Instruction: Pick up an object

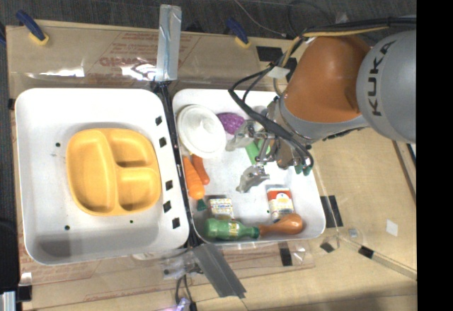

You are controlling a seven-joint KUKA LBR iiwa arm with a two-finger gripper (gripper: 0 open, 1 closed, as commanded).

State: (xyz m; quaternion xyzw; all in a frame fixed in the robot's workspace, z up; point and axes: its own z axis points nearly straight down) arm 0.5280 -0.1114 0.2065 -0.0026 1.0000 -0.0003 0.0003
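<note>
My gripper hangs over the middle of the right bin, its two metal fingers spread apart, so it is open. Nothing is visibly held between them. To its left lie a white round lid and a purple object. An orange carrot lies along the bin's left wall. Just below the gripper are a red and white can, a brown-orange oblong piece, a green bottle and a small box. The arm's grey and orange wrist covers the bin's upper right part.
The left bin holds a yellow divided tray. A taped divider separates the two bins. Black cables loop from the wrist over the right bin's top edge.
</note>
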